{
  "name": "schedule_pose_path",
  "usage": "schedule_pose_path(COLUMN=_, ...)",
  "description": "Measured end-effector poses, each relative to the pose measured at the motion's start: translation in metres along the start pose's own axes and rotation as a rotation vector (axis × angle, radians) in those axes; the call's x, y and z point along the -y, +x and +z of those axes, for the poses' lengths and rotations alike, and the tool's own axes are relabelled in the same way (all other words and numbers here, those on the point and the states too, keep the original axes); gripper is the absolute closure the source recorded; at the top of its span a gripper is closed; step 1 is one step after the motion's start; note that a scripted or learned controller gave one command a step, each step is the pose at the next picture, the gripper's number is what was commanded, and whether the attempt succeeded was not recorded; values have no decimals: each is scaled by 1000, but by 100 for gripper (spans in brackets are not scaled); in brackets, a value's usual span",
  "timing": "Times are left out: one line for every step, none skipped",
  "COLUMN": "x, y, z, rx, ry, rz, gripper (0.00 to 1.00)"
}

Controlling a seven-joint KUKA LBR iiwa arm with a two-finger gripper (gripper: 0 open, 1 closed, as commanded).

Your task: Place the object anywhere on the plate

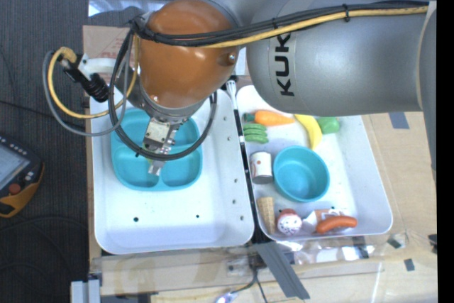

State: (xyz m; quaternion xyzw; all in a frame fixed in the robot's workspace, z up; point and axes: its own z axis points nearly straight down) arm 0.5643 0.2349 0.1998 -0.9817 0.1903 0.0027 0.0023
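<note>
One gripper (155, 165) hangs over the blue plate (135, 174) in the left bin (170, 227), jaws unreadable, so any object may already be lost.

**Grey KUKA arm with orange wrist band seen from above**

The arm (340, 57) has a smooth, rounded grey metallic shell bearing black capital letters "KU" on its side, the rest of the word hidden by the curve. A glossy orange dome-shaped band (186, 53) caps the wrist section. Black and yellow cables (312, 16) run along the top of the grey link, held by small ties, and loop out beside the orange band. Below it sits a grey ring and a small metallic gripper (156, 149) body.
</note>
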Motion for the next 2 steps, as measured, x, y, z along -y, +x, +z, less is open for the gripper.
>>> schedule_pose_path(x=-4, y=-8, z=53, rx=2, ry=-1, rz=-170, gripper=100)
schedule_pose_path(x=-26, y=-57, z=-48, rx=1, ry=-1, rz=-176, gripper=100)
